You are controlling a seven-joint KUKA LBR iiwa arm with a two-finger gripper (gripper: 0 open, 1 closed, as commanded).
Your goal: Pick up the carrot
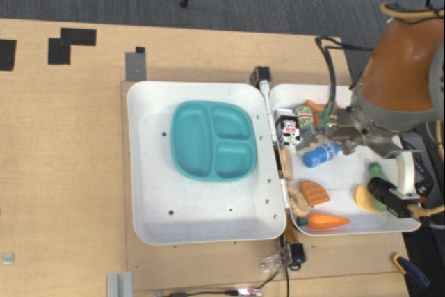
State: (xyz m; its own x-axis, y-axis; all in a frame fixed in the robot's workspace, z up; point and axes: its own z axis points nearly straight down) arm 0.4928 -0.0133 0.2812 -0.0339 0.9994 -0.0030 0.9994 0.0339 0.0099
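bright even light, mild softness

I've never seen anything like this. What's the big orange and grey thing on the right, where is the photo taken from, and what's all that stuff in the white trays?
One camera fixed above a bench looks down at a slant. The orange and grey shape is a robot arm reaching in from the right. Two shallow white bins sit side by side. The left bin holds a teal divided plate. The right bin holds toy food: a carrot at its near edge, a blue bottle, a yellow piece and others. The arm hangs over the far part of that bin, away from the carrot.
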